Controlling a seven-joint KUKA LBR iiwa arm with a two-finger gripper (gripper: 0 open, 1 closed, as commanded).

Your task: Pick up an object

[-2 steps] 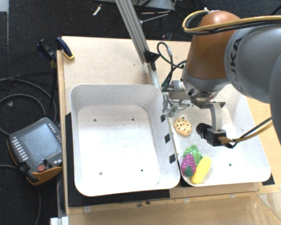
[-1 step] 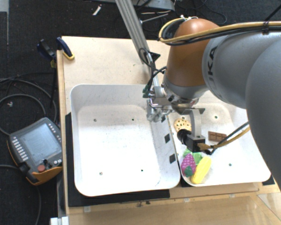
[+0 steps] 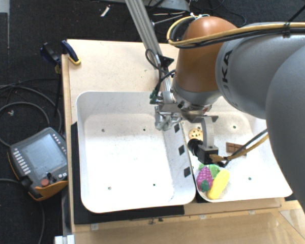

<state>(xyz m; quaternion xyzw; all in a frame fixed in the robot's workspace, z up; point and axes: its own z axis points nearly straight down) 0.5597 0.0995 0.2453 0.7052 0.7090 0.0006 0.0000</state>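
Yellow toy [image 3: 219, 184] and purple grapes [image 3: 204, 176] tight against right bin's [image 3: 259, 189] near rim.

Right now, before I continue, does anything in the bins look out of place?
Nothing spilled or damaged. One oddity: the gripper sits over the ridge between the bins, not above any object. The purple toy and yellow toy huddle in the right bin's near corner.

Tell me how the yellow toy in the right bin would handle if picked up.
The yellow toy looks smooth and rounded, so it may slip or roll. It is probably light plastic. It lies against the purple bunch, so a push would likely nudge both.
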